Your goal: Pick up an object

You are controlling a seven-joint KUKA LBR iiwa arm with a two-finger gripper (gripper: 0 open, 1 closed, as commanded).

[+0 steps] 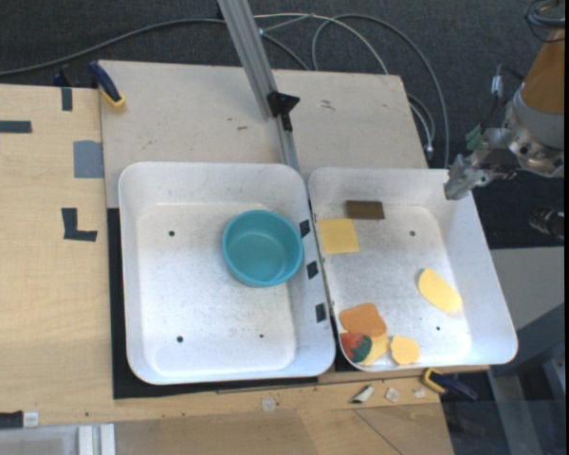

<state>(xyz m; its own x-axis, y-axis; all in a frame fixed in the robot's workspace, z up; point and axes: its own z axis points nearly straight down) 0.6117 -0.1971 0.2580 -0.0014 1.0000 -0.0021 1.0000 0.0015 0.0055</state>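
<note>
1. Two-finger gripper (458,180) sits at the upper right rim of the right shallow white plastic bin (484,273), on a grey arm with an orange band (550,74) above the wrist. Cannot tell how the fingers stand; nothing seen between them.
2. Nearest to the gripper, to its left and a little lower in the picture: a small dark brown rectangular block (364,209), lying flat near the bin's far wall.
3. Just below-left of that block, further from the gripper: a flat pale yellow square piece (339,236), close to the bin's left wall.
4. Below the gripper, well apart from it: a yellow oval piece (440,290) on the right side of the bin floor.
5. Farthest from the gripper inside this bin, at the near-left corner: an orange rounded piece (363,318), touching a small multicoloured red-and-green item (357,347); beside these a small yellow round piece (404,350).
6. Far left of the gripper, in the left shallow white plastic bin (142,254): a teal round plastic bowl (262,246), upright, mouth up, towards that bin's right side.
7. Up-left of the gripper: a grey metal bar (251,50) slanting over the bench, and loose grey cables (360,36) behind the bins.
</note>
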